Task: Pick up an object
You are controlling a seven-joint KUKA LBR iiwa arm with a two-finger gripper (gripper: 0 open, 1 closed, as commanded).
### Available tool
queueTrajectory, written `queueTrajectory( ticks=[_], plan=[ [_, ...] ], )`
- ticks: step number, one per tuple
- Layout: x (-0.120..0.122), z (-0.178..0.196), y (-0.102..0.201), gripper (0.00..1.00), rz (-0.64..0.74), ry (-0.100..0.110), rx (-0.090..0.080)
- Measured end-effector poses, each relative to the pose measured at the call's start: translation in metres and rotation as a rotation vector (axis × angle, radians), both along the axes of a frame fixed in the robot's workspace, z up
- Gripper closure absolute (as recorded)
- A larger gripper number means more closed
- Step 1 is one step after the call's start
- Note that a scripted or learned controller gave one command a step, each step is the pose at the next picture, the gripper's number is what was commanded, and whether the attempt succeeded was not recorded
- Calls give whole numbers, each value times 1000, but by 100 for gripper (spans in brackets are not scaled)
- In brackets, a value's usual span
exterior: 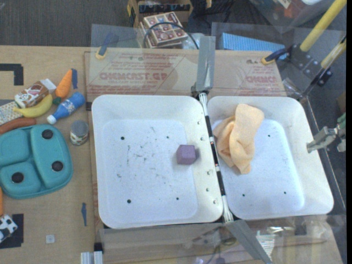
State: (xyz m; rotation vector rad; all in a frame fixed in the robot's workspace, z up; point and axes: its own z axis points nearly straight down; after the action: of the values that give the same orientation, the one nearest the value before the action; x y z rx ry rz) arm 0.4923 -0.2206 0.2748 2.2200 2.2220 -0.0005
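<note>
Two white bins sit side by side on the desk. The left bin [110, 202] contains one purple block [186, 154], lying near its right wall. The right bin [286, 197] contains one crumpled yellow cloth [240, 137], resting against its left wall. The pincer [325, 138] sits at the right bin's right rim, well apart from both items; whether it is wide or narrow, I cannot tell.

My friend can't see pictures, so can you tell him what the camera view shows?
Two shallow white bins sit side by side on a bench: the left bin holds a small purple block, and the right bin holds a crumpled yellow cloth. The gripper is at the right bin's right edge, apart from both.
</note>
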Motion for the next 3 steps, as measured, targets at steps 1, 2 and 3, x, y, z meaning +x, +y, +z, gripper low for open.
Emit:
queueTrajectory(
  ticks=[1,2,3],
  plan=[
    [7,-83,84,0,-25,1,1],
    [63,-185,104,0,-81,-8,-1],
    [55,-184,119,0,310,-13,-3]
  ],
)
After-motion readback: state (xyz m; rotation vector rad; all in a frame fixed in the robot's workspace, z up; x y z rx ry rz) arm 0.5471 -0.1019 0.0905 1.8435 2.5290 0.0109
